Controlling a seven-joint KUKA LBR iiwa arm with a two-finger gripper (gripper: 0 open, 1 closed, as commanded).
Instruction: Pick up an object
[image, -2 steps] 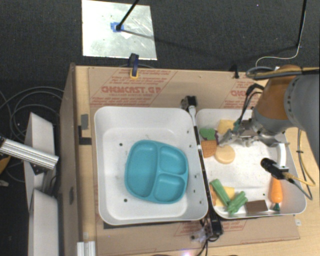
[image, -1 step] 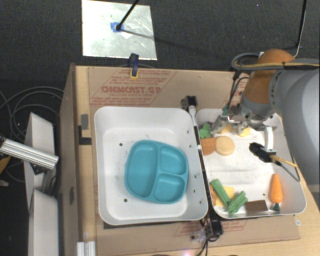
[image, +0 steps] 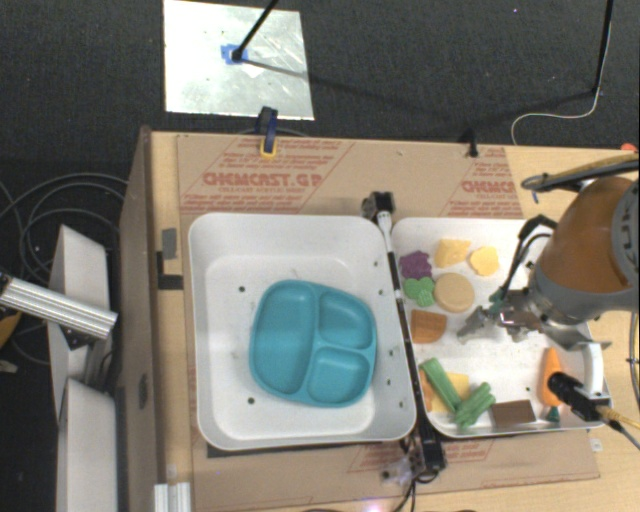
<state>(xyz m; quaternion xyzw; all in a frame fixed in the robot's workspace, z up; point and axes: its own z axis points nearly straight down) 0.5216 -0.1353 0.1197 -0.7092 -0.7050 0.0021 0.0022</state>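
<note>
Two shallow white bins sit side by side on the bench (image: 300, 170). The left bin (image: 215, 300) carries a teal divided plate (image: 313, 343), lying flat a little toward five o'clock of that bin's middle.

The right bin (image: 500, 372) carries the small toy foods. At its twelve o'clock edge lie a yellow wedge like cheese (image: 452, 251) and, just beside it at three o'clock, a round yellow piece (image: 485, 261). Toward ten o'clock sits a purple cluster like grapes (image: 415, 265), with a green lumpy piece (image: 420, 291) touching it below, and a tan round disc (image: 455, 293) just beside that. An orange-brown wedge (image: 428, 326) lies at nine o'clock. Down at six o'clock two green sticks (image: 455, 395) cross over a yellow piece, and a brown block (image: 512, 412) lies near them. An orange carrot-like piece (image: 552, 372) stands at four o'clock.

The arm comes in from three o'clock, its orange band over the bin's right side. The gripper (image: 492, 322) hangs near the bin's middle, just right of the orange-brown wedge, its fingers spread a little with nothing between them.
</note>
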